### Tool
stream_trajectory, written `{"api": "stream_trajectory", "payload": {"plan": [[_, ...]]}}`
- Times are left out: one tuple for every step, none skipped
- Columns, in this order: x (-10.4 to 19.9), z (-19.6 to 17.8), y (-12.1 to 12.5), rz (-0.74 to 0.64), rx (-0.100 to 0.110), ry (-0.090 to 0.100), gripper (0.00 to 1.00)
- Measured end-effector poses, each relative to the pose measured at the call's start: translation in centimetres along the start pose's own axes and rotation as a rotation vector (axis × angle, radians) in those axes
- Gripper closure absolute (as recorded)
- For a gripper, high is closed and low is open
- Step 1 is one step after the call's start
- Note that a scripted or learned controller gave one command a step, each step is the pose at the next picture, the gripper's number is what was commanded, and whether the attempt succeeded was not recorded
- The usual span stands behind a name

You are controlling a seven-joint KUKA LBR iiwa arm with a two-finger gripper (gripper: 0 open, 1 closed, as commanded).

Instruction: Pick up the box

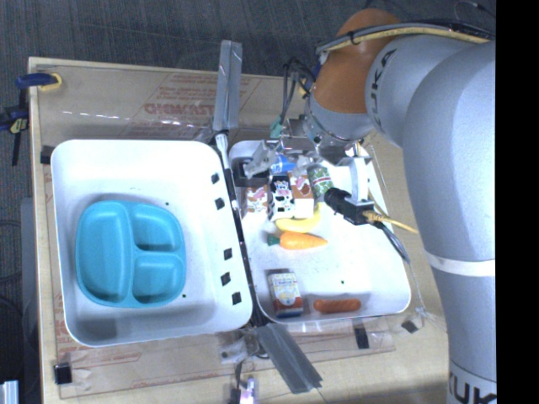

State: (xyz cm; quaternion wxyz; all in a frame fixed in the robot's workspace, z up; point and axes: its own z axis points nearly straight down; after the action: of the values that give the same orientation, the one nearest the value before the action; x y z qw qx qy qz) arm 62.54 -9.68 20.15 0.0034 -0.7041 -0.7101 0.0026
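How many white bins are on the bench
2. One white bin sits on the left, holding a blue tray. The other white bin sits on the right, under the gripper, holding small items.

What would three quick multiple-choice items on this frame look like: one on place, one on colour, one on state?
1. Where is the blue divided tray?
A. in the left bin
B. in the right bin
C. on the bench outside both bins

2. What colour is the carrot in the right bin?
A. green
B. orange
C. purple

3. How does the small box at the near edge of the right bin stand?
A. lifted clear of the bin
B. resting on the bin floor, apart from the arm
C. lying on the blue tray

Answers: 1 A, the tray lies on the floor of the left bin. 2 B, it is orange, just below the banana. 3 B, it sits beside the sausage while the end effector is over the far pile.
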Motion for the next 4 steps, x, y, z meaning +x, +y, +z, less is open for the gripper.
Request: {"api": "stream_trajectory", "payload": {"plan": [[-3.8, 8.1, -5.3, -0.007, 0.0, 0.0, 0.0], [-6.7, -1.9, -9.0, 0.014, -0.003, 0.0, 0.0], [-6.7, 11.3, -14.9, 0.165, -0.003, 0.002, 0.0], [-6.7, 10.5, -14.9, 0.161, 0.002, 0.002, 1.0]]}}
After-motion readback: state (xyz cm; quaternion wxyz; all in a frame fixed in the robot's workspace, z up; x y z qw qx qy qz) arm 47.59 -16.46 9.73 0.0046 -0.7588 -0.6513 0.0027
